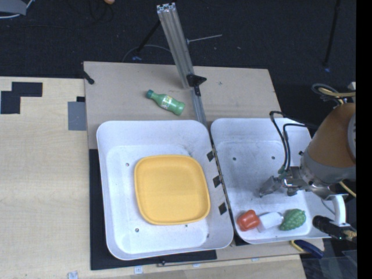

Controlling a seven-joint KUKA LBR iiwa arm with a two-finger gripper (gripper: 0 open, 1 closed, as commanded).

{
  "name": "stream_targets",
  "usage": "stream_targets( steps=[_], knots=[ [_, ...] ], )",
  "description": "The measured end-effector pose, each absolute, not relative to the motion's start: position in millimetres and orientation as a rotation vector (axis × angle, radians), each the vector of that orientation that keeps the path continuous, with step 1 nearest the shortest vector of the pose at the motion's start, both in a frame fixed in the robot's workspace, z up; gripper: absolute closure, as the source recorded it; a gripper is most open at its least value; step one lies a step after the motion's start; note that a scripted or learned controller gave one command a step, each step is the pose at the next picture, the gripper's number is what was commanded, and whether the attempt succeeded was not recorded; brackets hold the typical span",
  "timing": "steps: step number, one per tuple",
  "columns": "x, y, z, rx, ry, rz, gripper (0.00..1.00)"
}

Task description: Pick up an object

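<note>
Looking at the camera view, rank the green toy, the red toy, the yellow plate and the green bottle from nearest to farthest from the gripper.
From the gripper:
1. Green toy, right bin's front, close below.
2. Red toy, same bin, comparably near; too close to call.
3. Yellow plate, left bin.
4. Green bottle, on the board behind the bins.

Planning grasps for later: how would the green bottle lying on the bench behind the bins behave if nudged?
The green bottle lies on its side, so it would probably roll rather than tip. It looks like small plastic, likely light. Its rounded body may slip from a pinch.
</note>
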State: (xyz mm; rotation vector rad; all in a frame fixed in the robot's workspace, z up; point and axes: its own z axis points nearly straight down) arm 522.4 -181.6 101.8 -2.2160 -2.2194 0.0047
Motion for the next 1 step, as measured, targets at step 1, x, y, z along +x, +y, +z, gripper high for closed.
stream_targets(
  steps=[1],
  knots=[
    [522.6, -181.2, 91.5, -2.221, -2.222, 0.001, 0.00]
  ],
)
